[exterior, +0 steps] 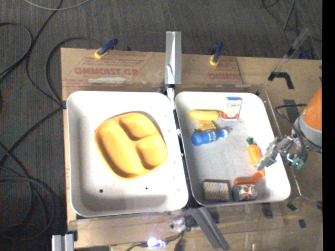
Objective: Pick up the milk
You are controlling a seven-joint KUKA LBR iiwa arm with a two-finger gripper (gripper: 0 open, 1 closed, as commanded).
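Observation:
The milk (232,108) is a small white carton with blue and red print. It stands upright at the back of the right bin (272,120), near the far wall. My gripper (266,158) hangs over the bin's right side, well to the front and right of the milk. It sits just right of a small carrot (254,151) and touches nothing that I can make out. The grey arm with its orange band (317,114) comes in from the right edge.
A yellow piece (204,114) and a blue bottle (208,136) lie left of the milk. An orange item (248,180), a can (244,192) and a grey box (215,190) line the front wall. The left bin (78,140) holds a yellow divided plate (131,144).

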